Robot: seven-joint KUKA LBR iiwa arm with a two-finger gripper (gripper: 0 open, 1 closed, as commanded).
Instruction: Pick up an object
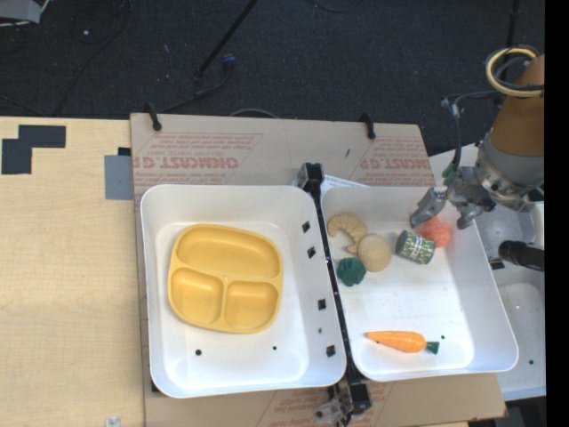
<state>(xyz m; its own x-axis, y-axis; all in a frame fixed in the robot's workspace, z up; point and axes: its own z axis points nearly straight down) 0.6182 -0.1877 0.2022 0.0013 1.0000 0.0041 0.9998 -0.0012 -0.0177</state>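
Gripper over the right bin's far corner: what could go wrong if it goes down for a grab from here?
1. The gripper hangs above the small green-labelled can and the pink-orange round toy, which touch; it may nudge both and catch neither.
2. The can lies tilted on its side and could roll.
3. Both sit close to the right white bin's far wall, so a finger might strike the rim.

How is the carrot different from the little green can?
The carrot is orange with a green tip; the can is green with a label. The carrot is long and pointed; the can is short and round. The carrot lies alone near the front; the can lies farther back beside a pink thing. Both lie in the right bin.
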